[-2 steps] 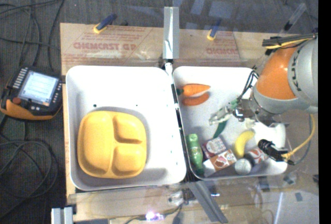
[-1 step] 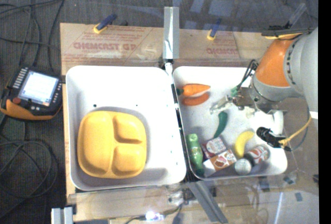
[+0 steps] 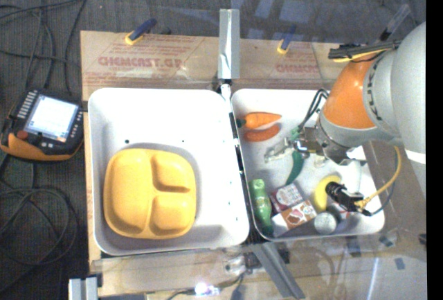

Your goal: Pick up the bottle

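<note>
While arm hangs over right bin (image 3: 377,219), claw (image 3: 299,146) sits mid-bin, just below carrot (image 3: 261,120); whether fingers apart or together, cannot tell. Bottle (image 3: 261,199), green, lies flat against right bin's left wall, near front corner. Long axis runs roughly front to back, along wall. From claw, bottle lies toward view's lower left, near but apart. Red packet (image 3: 293,210) just beside bottle's right side, yellow item (image 3: 325,189) further right. Judgement: wall crowds one flank, so fingers likely need to straddle the short width.
</note>
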### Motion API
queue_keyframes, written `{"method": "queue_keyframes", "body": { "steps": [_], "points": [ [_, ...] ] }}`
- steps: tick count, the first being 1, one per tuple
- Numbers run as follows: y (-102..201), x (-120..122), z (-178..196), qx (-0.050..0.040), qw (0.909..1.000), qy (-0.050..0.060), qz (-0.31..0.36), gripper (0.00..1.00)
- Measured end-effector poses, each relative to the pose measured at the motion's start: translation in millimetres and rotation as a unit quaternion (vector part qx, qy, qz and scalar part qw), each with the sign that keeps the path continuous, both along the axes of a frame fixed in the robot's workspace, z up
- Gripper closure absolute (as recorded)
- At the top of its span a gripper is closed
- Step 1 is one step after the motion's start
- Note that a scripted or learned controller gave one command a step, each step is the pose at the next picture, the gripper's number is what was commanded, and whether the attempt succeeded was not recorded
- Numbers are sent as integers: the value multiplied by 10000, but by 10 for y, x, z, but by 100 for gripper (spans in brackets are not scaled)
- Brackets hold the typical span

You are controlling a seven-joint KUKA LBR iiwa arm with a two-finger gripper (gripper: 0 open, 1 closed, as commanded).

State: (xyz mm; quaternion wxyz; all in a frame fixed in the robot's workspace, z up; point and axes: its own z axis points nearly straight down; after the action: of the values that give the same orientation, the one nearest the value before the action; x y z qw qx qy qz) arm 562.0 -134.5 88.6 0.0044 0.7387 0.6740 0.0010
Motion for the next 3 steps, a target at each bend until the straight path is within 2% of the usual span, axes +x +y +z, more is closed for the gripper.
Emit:
{"method": "queue_keyframes", "body": {
  "steps": [1, 2, 3],
  "points": [
    [-391, -5, 2, 24, 9991, -14, -415, 0],
    [-406, -2, 101, 9, 9991, -20, -420, 100],
    [-116, 144, 1571, 9, 9944, 37, -1059, 100]
  ]
}}
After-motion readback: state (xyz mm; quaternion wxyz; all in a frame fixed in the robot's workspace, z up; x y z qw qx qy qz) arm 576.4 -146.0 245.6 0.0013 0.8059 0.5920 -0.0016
